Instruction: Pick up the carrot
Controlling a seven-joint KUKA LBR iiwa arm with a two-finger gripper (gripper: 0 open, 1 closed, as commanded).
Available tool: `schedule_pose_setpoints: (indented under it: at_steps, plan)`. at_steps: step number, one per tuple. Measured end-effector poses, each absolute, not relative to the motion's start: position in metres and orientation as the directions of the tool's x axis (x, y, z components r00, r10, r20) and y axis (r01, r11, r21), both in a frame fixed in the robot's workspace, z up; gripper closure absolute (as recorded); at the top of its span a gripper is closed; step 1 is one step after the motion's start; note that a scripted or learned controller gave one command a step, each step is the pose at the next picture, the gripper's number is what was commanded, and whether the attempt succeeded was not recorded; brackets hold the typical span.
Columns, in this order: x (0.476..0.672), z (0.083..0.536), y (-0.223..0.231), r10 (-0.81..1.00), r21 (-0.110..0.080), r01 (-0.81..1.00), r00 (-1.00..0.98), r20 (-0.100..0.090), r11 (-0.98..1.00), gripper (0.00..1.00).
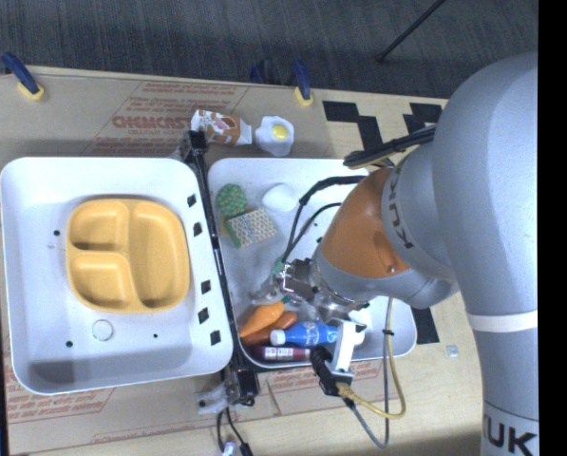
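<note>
the carrot (262,320) lies just left of the gripper (292,288); its grip state can't be told

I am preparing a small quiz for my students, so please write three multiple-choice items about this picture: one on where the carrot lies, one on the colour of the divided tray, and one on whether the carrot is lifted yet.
1. Where is the carrot?
A. In the right bin, near its front left corner
B. In the left bin, on the tray
C. On the bench behind the bins

2. What colour is the divided tray?
A. Blue
B. Yellow
C. Green

3. What is the carrot's state?
A. Raised clear above the bin
B. Standing in the tray
C. Lying low in the bin

Answers: 1 A, it lies in the right bin beside the blue bottle. 2 B, the tray in the left bin is yellow. 3 C, it lies among the other items next to the gripper.
</note>
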State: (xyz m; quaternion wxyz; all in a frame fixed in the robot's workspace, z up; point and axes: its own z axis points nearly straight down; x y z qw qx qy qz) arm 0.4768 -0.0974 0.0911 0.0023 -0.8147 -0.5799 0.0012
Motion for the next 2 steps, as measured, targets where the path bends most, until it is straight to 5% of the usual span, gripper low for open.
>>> schedule_pose_setpoints:
  at_steps: [1, 2]
  plan:
    - [0.4768, 0.0911, -0.0973, 0.945, -0.005, 0.945, 0.327, 0.001, -0.327, 0.0]
    - [0.4774, 0.0919, -0.0984, 0.682, 0.0, 0.682, 0.731, 0.002, -0.731, 0.0]
